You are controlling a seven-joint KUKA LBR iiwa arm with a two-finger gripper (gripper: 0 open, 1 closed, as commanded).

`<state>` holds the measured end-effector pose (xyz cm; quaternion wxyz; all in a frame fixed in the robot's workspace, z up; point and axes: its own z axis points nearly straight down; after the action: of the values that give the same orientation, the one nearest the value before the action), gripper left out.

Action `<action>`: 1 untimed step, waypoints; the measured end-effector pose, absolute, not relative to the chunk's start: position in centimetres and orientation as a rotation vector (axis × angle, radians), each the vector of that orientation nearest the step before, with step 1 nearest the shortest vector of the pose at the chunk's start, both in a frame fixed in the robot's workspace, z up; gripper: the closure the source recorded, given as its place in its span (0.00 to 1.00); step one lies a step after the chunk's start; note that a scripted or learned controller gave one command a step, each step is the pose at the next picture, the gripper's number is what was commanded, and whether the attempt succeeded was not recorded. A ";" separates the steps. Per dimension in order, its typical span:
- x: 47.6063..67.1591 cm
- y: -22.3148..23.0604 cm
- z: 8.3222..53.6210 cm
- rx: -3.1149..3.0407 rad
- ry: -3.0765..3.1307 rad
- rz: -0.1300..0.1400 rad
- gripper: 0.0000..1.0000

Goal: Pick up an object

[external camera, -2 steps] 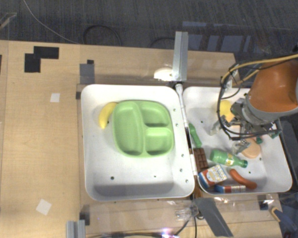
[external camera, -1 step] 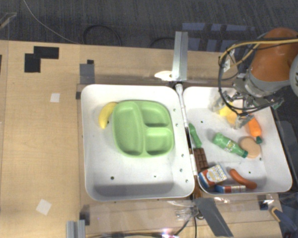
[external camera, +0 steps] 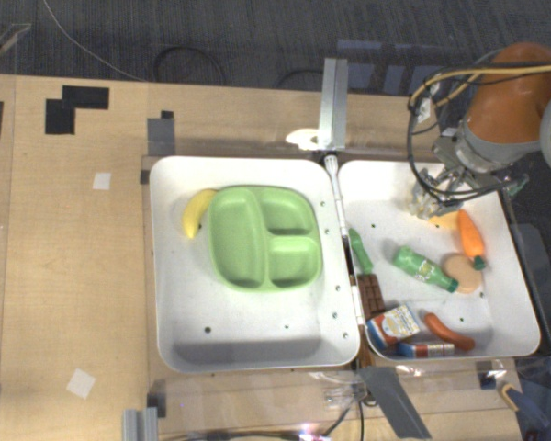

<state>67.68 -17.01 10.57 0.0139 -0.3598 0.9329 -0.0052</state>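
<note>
My gripper (external camera: 438, 198) hangs low over the far side of the right bin (external camera: 523, 324), under the orange wrist band (external camera: 514, 95). A small yellowish piece (external camera: 446, 217) lies just below it, and whether they touch I cannot tell. To its right and nearer lies an orange carrot (external camera: 471, 235). Toward the bin's middle lie a green bottle (external camera: 424, 269) and, next to it, a tan round item (external camera: 462, 273). A red sausage (external camera: 450, 332), a small carton (external camera: 399, 322) and a brown chocolate bar (external camera: 372, 293) sit along the near and left sides.
The left bin (external camera: 188, 338) holds a green divided plate (external camera: 262, 237) with a yellow banana (external camera: 197, 212) at its left. A small green item (external camera: 360, 251) lies by the divider between the bins. A metal post (external camera: 334, 104) stands behind the bins.
</note>
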 end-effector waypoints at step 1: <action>67.2 -20.6 26.0 -1.609 2.681 -0.017 1.00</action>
<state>67.17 -20.58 26.00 0.0073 -0.5145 0.8575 -0.0055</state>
